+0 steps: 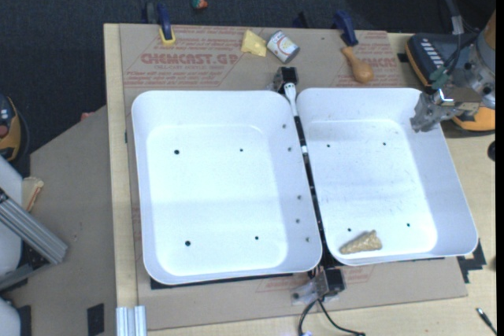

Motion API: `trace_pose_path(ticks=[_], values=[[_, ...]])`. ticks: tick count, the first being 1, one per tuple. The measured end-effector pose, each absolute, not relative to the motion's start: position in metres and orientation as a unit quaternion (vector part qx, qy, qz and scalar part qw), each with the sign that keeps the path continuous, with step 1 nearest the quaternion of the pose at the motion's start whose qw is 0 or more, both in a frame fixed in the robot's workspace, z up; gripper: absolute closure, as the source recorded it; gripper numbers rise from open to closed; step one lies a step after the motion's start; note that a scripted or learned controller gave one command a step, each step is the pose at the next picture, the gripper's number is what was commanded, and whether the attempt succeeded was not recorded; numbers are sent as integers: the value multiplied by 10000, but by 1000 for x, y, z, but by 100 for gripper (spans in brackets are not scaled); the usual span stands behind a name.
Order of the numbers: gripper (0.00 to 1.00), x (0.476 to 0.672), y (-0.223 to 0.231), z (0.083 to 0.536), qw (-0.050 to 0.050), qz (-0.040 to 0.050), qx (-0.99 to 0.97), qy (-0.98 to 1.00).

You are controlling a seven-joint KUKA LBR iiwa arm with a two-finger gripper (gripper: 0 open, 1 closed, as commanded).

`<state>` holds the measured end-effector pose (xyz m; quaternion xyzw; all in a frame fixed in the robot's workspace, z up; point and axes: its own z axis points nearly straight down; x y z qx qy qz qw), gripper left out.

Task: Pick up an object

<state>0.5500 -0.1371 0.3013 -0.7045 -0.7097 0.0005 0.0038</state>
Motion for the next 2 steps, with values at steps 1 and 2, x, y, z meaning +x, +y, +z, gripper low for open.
trace_pose_path(ticks=[1, 2], values=[[100, 553, -3, 325, 0, -24, -7020, -7122], [100, 537, 12, 407, -36, -44, -7056, -7086]])
